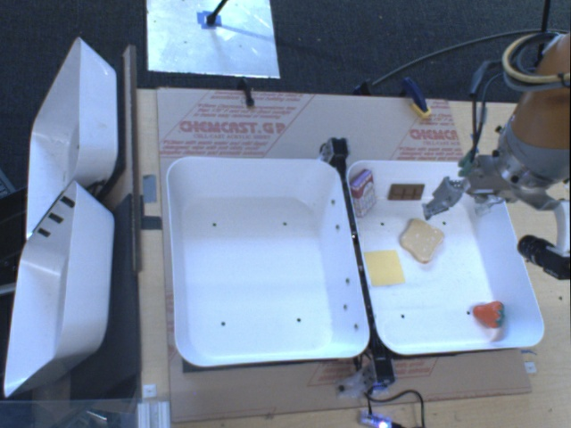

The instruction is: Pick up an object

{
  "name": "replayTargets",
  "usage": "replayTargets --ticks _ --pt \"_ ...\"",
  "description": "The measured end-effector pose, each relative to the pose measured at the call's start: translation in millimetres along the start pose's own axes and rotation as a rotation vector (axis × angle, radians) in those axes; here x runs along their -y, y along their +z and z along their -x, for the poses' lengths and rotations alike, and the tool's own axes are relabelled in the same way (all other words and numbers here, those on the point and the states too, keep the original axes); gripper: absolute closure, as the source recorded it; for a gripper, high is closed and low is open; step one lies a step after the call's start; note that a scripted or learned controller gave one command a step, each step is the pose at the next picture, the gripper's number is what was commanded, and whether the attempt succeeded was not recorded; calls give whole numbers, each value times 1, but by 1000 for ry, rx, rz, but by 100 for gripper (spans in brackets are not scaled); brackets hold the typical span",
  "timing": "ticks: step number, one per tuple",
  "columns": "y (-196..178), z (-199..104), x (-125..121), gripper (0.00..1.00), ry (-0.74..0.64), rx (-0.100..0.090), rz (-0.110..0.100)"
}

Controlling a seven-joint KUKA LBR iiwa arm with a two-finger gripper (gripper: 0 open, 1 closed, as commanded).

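The right bin point(526, 315) holds a slice of toast point(421, 240) near its middle, a yellow cheese slice point(385, 267) to the toast's lower left, a brown chocolate bar point(407, 192) at the back, a small red-and-white carton point(361, 191) standing at the back left corner, and a red strawberry point(489, 314) at the front right. My gripper point(443, 198) hangs above the back of this bin, just up and right of the toast, between it and the chocolate bar. Nothing shows between its fingers.
The left bin point(192, 328) lies beside the right one, joined by a black clamp strip point(355, 248). Spare white bins point(62, 239) lean at the far left. A metal plate point(211, 23) lies beyond the bench. Cables point(464, 47) trail at the back right.
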State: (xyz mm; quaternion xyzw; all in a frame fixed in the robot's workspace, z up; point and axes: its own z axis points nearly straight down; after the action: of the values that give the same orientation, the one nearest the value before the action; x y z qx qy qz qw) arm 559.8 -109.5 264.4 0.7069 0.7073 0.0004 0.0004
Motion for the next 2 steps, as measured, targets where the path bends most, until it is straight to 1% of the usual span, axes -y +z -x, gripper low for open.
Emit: replayTargets --ticks 1,2 --pt "183 25 29 0 2 0 -6" --pt "180 39 3 0 1 1 1"
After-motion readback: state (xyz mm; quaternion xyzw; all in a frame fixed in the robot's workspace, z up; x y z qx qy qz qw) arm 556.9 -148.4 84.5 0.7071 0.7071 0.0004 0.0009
